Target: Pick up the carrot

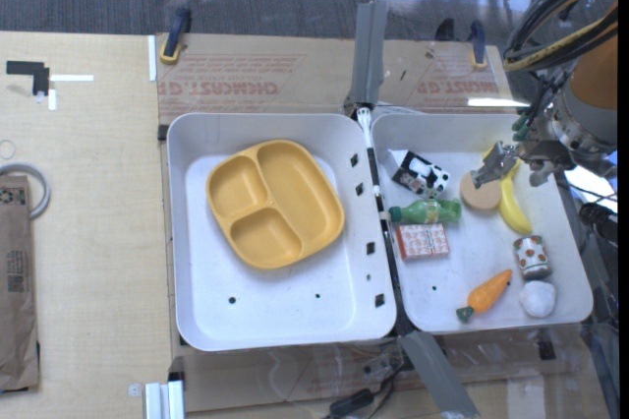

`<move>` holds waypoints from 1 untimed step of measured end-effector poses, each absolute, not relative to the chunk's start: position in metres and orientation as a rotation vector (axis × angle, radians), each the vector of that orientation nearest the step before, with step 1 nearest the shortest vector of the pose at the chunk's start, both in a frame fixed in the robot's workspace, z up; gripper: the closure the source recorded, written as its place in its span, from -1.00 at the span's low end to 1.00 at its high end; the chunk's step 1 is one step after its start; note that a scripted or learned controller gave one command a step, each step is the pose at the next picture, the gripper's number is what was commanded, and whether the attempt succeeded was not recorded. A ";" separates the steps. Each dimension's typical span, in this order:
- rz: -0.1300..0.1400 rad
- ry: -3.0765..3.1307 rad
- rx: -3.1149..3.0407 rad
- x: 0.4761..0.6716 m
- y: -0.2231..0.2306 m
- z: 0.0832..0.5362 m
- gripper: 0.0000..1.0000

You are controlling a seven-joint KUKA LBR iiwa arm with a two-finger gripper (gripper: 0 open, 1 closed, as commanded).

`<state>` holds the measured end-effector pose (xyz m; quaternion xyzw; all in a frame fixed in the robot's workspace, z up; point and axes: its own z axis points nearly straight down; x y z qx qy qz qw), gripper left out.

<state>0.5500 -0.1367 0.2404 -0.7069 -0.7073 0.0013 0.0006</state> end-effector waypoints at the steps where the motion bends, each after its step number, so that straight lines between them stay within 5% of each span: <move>1: 0.004 -2.020 -2.404 0.505 -0.190 0.183 -1.00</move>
